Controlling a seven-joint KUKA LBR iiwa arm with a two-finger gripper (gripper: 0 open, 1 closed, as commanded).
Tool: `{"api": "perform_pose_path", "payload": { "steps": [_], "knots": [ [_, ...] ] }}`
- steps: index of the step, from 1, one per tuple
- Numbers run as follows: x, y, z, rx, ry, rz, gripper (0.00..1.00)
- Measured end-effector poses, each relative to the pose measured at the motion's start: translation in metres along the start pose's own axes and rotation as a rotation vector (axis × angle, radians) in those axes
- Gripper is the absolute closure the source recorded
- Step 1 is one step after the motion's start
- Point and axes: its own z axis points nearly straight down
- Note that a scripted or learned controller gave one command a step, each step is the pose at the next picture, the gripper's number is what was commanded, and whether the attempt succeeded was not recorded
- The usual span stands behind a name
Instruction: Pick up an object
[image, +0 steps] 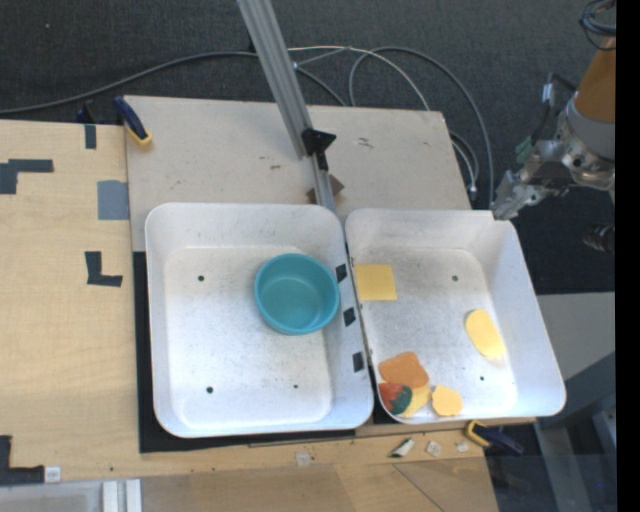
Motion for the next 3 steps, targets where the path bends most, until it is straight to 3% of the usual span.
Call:
{"api": "perform_pose_path", "payload": {
  "steps": [3],
  "knots": [
    [0.180, 0.018, 0.034, 0.007, 0.004, -0.006, 1.00]
  ]
}}
